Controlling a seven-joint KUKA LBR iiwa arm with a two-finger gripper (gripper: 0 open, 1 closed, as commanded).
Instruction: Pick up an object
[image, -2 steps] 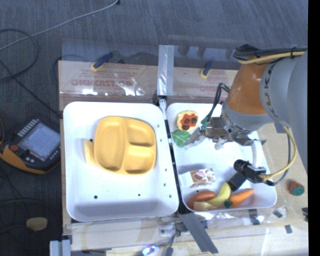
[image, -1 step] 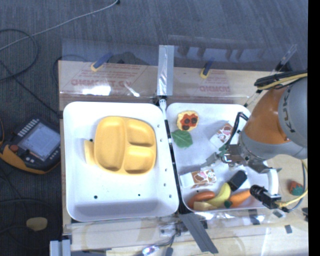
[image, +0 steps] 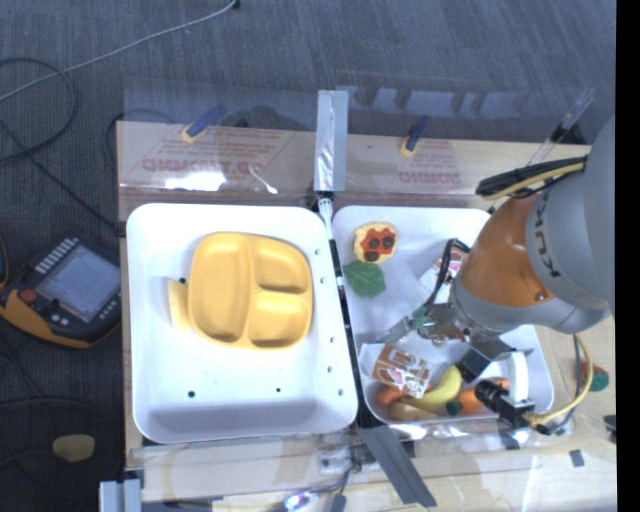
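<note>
Reaching into the right bin (image: 350, 330), the arm (image: 520, 270) hides its hand (image: 470, 345).
Whether it is spread or pinching, I cannot tell; a banana (image: 443, 388) lies just below it.

You see the arm (image: 540, 260) reaching over the right bin (image: 400, 222), above a banana (image: 443, 388), a brown wrapped snack (image: 401, 371), a green piece (image: 366, 279) and a pizza slice toy (image: 375, 241); a yellow divided tray (image: 250, 288) lies in the left bin (image: 160, 400)
</note>
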